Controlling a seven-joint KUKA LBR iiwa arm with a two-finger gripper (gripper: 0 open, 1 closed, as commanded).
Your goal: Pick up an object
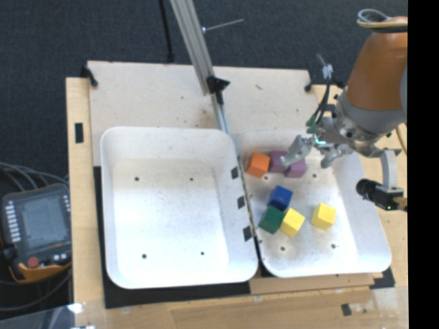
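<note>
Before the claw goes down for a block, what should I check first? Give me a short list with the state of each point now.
1. Blocks lie in the right bin: ok.
2. Claw is over the right bin, at the purple block: ok.
3. Purple block has free space around it: not ok, the orange block sits close on its left.
4. Claw open enough to take a block: cannot tell.
5. Claw has no block in it: cannot tell.
6. Yellow block near the bin's right side stands apart, an easier choice: ok.

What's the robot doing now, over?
Gripper low in right bin, open over purple block. Nothing held. Orange block close beside purple; blue, green, yellow blocks further off.
</note>
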